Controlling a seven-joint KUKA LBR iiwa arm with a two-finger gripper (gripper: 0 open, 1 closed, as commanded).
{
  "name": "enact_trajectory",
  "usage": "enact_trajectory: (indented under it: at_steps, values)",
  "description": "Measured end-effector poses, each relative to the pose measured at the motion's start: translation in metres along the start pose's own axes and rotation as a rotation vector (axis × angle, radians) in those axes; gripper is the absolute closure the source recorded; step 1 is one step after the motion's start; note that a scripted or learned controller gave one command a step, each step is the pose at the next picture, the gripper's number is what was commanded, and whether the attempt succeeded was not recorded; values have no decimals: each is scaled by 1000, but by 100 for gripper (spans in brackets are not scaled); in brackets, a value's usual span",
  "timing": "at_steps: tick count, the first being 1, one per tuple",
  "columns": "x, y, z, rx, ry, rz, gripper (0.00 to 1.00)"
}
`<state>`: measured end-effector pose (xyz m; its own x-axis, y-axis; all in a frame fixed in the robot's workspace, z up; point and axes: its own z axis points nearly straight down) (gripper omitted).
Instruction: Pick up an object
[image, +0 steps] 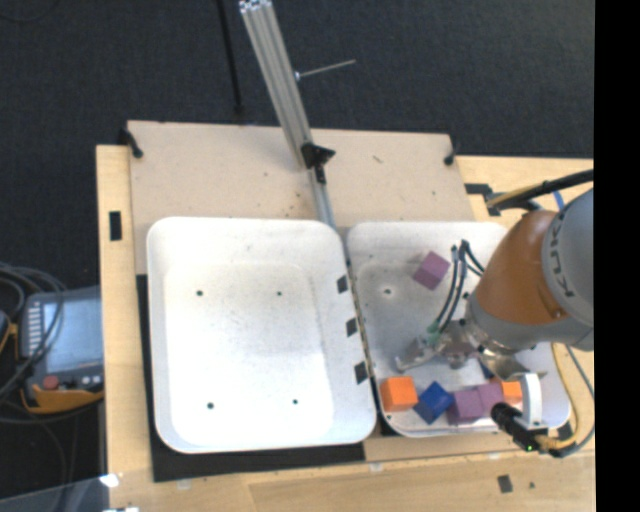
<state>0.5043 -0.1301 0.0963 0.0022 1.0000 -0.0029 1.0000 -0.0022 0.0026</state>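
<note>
Orange block (400, 392) lies in the right bin (385, 255) on the wooden table (290, 170), dark floor around. The tool (425, 350) hangs just above-right of it; its opening I cannot tell.

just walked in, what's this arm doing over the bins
The grey and orange arm reaches into the right bin, its gripper low over the bin floor. An orange block, blue block and purple block lie near the front edge, another purple block farther back. Nothing looks picked up yet.
</note>
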Motion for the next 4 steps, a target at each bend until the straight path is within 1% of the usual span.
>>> enact_trajectory:
  at_steps: [1, 2, 3, 4]
  values:
    - [-1, 2, -13, -5, 2, 8, 100]
    - [1, -6, -67, -4, 1, 0, 100]
    - [9, -8, -123, -5, 1, -7, 100]
    - [8, -6, -171, -5, 1, -7, 100]
